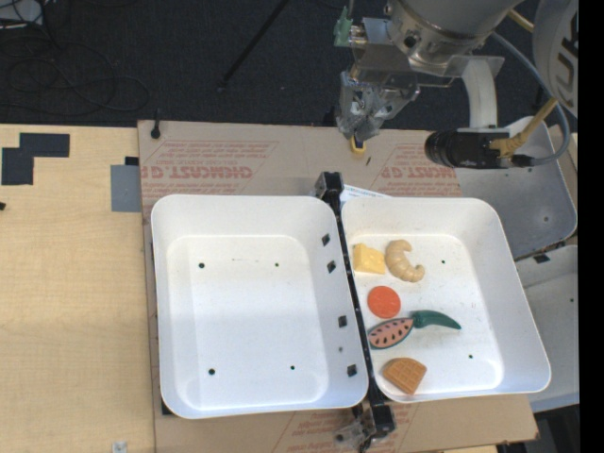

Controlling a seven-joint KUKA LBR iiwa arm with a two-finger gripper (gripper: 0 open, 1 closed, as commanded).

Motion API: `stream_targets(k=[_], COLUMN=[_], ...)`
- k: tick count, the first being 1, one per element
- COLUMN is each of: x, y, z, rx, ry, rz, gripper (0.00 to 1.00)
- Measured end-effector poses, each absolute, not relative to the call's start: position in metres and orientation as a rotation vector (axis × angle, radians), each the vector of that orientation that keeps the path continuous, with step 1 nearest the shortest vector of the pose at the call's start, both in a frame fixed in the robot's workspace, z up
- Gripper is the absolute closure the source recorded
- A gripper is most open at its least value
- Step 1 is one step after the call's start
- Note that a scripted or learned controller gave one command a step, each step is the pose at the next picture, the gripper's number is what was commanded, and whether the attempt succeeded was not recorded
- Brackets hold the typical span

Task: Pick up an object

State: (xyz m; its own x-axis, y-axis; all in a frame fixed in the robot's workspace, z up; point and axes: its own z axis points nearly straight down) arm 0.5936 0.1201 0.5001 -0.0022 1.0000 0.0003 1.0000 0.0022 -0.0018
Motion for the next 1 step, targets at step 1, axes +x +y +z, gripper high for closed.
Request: stream_targets(k=[1], x=[0.5501], y=[0.15], z=[0.5399], rx=[-2.216], ry=[-2.226], rz=[-0.002], gripper=[1.0])
